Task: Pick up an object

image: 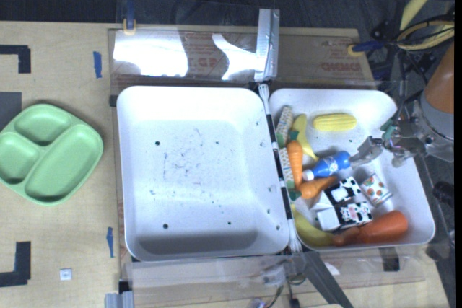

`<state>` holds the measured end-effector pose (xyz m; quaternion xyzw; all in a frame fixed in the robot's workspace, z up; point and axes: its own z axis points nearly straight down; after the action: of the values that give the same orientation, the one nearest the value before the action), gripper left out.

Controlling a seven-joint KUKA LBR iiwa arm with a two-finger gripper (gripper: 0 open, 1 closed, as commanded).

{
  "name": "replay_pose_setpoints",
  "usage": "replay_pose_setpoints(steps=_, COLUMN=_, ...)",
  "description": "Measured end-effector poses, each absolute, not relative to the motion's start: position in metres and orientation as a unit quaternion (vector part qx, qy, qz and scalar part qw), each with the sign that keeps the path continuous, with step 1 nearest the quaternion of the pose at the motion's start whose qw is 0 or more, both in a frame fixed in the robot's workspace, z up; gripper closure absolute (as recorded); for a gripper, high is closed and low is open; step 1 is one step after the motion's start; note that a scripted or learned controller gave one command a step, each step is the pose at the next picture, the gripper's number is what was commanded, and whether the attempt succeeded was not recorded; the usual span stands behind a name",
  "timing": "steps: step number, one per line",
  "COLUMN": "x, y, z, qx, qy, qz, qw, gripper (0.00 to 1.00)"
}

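My gripper (375, 146) hangs over the right bin (375, 103), just beside the blue bottle (333, 164). Whether it is spread or pinching, I cannot tell.

A green divided plate (48, 153) with three compartments lies on the wooden bench (58, 47), well apart from the left white bin (193, 171). Black angle marks (16, 58) and blue tape strips (97, 63) sit on the bench. Behind the bins stands a clear plastic panel (191, 47), catching glare.
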<state>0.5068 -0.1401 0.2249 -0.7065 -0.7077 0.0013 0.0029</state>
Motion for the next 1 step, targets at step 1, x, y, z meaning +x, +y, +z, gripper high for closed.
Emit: replay_pose_setpoints(steps=1, x=0.5570, y=-0.1256, z=0.1910, qx=-0.653, qy=-0.757, qz=0.0001, qw=0.000, gripper=0.00)
